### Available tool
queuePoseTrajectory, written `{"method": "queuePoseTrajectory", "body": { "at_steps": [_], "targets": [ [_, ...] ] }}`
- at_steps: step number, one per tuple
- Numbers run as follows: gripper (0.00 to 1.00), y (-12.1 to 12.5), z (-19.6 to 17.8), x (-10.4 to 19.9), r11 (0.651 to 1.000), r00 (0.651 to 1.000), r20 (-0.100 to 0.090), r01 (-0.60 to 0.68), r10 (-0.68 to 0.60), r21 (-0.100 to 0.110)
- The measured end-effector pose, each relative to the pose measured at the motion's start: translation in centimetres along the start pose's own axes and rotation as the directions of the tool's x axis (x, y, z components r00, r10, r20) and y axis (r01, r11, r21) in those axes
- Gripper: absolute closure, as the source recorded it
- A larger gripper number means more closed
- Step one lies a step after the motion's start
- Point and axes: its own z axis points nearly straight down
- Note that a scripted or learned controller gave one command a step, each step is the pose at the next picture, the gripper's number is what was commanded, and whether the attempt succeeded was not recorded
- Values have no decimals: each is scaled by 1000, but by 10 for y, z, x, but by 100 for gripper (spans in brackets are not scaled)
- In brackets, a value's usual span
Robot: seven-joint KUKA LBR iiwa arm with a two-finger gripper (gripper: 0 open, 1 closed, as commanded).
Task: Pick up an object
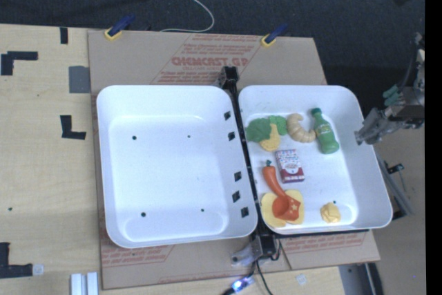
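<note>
The green bottle (324, 131) is lying tilted near the far right of the right bin (369, 183), just beside a curled tan piece (300, 128). It is looking like light, hard toy plastic, smooth and liable to roll, so I would be gripping across its belly rather than the narrow cap end. Around it are sitting a green leafy toy (264, 128) on a yellow piece, a small red carton (289, 165), an orange carrot (274, 183) over a yellow slice (282, 209), and a small yellow lump (331, 213). The gripper (369, 129) is hanging past the bin's right rim, holding nothing I can make out; its state I cannot tell.
</note>
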Motion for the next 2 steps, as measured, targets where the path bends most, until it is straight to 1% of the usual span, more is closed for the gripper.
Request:
{"method": "queuePoseTrajectory", "body": {
  "at_steps": [1, 2],
  "targets": [
    [100, 0, -118, 45, 1000, 1000, 7, 3, -3, -29],
    [100, -2, -176, -29, 1000, 1000, 10, -8, 8, -23]
  ]
}}
